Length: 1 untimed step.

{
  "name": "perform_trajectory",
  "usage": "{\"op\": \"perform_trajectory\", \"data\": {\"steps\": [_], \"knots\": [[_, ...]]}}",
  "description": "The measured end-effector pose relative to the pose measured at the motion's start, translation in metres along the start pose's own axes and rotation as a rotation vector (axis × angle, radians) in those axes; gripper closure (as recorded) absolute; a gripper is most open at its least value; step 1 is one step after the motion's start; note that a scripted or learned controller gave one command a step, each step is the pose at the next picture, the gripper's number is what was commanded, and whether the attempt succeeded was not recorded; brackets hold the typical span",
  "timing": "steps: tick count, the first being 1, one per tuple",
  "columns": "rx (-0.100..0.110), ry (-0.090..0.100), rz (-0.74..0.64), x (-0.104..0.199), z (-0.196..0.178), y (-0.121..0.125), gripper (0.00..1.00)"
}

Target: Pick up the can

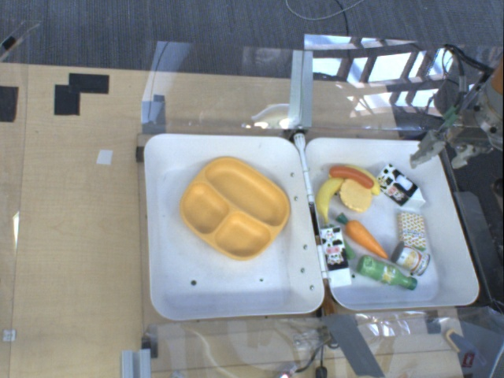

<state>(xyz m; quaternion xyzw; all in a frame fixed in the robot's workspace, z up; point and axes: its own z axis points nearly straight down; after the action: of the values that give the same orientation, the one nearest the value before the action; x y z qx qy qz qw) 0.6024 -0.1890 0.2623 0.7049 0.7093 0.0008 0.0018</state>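
Can (411, 259) lying on its side low in the right bin (465, 246), well below gripper (435, 146) hovering over the upper rim, grip state impossible to tell.

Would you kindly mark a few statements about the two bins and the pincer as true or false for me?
1. The yellow divided plate lies in the left bin. True.
2. The can sits on the yellow plate. False: it lies in the right bin, near its front right corner.
3. The green bottle lies just in front of the can. True.
4. The pincer holds the can. False: it is over the right bin's back right corner, well apart from the can.
5. The carrot is in the left bin. False: it is in the right bin, beside the banana.
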Motion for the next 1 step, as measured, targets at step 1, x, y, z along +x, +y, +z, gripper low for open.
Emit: {"op": "perform_trajectory", "data": {"steps": [1], "knots": [[-0.006, -0.001, -0.007, 0.0012, -0.0121, 0.002, 1.0]]}}
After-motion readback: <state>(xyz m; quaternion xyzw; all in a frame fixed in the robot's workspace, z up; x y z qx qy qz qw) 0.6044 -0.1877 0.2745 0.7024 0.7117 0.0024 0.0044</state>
